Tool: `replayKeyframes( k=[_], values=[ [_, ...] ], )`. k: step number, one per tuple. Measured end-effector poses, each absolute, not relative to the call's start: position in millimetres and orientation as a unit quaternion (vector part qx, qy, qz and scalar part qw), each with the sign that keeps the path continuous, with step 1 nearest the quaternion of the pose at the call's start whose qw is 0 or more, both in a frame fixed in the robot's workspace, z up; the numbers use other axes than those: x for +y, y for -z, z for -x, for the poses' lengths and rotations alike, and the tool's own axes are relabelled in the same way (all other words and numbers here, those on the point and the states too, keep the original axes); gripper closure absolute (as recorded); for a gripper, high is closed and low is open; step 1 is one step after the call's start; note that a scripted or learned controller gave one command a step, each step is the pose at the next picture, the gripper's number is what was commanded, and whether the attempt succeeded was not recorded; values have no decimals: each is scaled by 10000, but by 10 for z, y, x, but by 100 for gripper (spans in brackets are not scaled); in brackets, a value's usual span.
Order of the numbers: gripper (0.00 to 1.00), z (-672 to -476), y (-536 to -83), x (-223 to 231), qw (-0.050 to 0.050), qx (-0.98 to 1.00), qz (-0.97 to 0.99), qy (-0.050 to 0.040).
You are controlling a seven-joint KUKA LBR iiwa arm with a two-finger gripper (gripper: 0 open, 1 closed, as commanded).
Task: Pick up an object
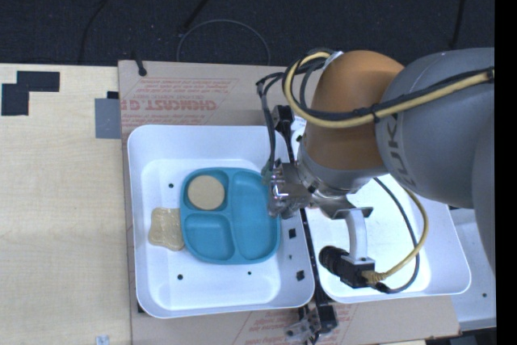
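Note:
A blue compartment tray (230, 226) lies in the left white bin (153, 174). A round tan disc (205, 191) rests in the tray's upper left compartment. A pale yellow spongy piece (166, 228) lies on the bin floor, touching the tray's left edge. My gripper (277, 196) hangs at the tray's right edge, near the divider between the two bins. The grey and orange wrist (351, 125) above it hides much of it. Nothing shows held in it.
The right white bin (440, 271) is largely covered by the arm. A black connector with a yellow cable (347, 268) hangs over its floor. Brown cardboard (186, 97) lies under both bins, on a pale wooden bench (56, 214).

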State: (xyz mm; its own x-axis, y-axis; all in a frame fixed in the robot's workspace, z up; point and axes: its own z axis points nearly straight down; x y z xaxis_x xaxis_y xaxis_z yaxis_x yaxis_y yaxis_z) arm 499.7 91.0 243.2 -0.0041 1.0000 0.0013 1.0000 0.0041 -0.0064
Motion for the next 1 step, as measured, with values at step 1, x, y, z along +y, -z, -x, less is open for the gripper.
replayKeyframes(
  k=[1],
  values=[
    [0,-5001,-2431,894,21,-7078,7064,-21]
  ],
)
